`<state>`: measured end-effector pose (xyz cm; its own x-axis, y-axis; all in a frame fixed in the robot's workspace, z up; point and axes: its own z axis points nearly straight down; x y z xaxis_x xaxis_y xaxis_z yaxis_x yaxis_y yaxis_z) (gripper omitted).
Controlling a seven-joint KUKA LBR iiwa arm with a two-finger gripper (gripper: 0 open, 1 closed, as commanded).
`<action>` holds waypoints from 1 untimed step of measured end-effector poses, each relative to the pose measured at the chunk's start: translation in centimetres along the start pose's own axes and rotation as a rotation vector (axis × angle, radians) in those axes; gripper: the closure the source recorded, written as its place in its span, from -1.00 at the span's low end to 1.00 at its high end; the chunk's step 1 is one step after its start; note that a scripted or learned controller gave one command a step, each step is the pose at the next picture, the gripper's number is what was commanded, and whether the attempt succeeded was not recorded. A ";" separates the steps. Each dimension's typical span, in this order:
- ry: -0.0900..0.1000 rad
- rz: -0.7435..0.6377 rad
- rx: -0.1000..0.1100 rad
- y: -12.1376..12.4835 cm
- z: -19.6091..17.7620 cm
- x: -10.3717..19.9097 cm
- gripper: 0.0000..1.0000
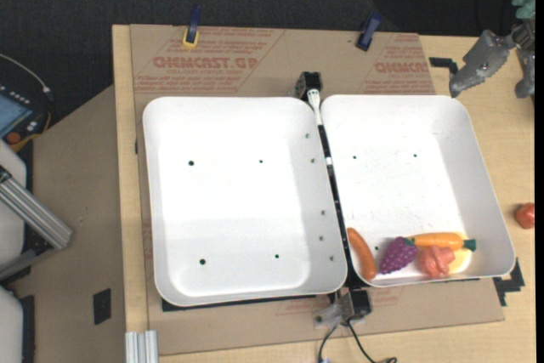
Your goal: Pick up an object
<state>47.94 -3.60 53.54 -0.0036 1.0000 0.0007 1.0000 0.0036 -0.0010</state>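
Nearest the camera, along the near edge of the right bin (476,140), lie the toy foods that the task offers: a sausage (361,253) slanting by the near-left corner, a bunch of purple grapes (396,255) just beside it, then a carrot (440,241) lying across the top of a pink piece (434,262), with a yellow piece (460,262) tucked against the wall toward the near-right corner. All 5 crowd together, several touching, while the rest of that bin's floor is bare. The left bin (229,191) carries nothing to pick. The gripper (476,68) hangs off the far-right corner of the right bin, outside its rim and well apart from the cluster; whether it is wide or narrow I cannot tell, and nothing shows in its grasp, so the pick looks not yet begun. To do it well, I judge the sausage the best target, since its left side has some bare floor: come straight down with the fingers straddling its narrow width, turned across its long axis. The near wall and the grapes leave little room, so a descent too far toward the rim risks striking the wall or nudging the pile.
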 end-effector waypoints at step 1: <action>0.000 -0.001 0.000 0.0 0.0 3.9 -1.00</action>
<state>47.94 0.29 53.54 -0.0043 1.0000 0.0006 1.0000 0.0043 -0.0012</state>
